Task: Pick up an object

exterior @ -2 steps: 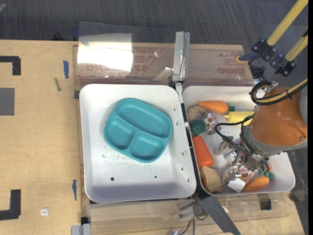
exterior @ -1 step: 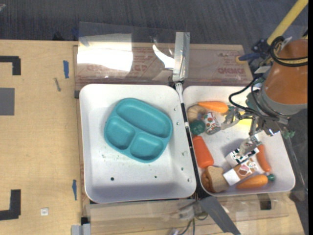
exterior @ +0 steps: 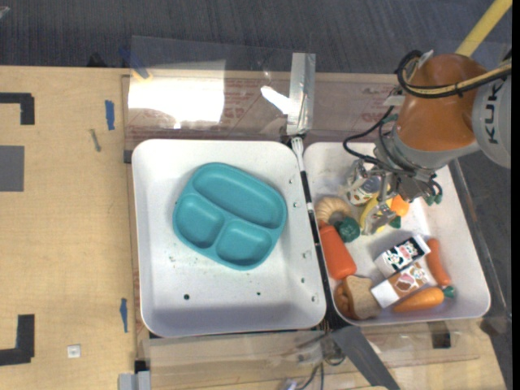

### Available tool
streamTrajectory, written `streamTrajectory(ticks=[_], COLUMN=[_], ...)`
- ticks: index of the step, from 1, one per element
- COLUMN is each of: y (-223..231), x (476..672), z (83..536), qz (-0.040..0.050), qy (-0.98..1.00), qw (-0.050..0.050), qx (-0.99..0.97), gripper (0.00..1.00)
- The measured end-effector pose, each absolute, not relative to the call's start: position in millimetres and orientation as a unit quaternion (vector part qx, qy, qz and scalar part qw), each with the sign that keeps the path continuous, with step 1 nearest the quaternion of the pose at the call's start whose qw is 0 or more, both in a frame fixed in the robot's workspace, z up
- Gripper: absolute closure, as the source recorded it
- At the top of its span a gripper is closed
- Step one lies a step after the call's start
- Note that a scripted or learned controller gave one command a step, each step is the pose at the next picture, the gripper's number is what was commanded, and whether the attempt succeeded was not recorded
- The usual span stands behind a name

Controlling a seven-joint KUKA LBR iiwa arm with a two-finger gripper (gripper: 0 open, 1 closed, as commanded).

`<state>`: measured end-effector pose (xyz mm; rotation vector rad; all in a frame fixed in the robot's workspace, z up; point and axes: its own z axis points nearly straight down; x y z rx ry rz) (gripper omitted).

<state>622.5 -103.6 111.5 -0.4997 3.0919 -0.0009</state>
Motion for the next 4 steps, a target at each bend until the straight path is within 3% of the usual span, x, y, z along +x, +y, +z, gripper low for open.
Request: streamTrajectory(ticks=[1,2,3,4], y=[-117,-117,-70,-63], x=[606.7,611.2,631.9,592.8], z=[89,104,258,183], qz=[0.0007,-0.0006,-0.0011,0.0014], qy=[0.996,0.996,0.994,0.993], qw=[0.005,0.013,0.011,0.000], qx=[-0.093,-0.093,-0.108,-0.120], gripper=[0.00,1.00,1.00,1.00])
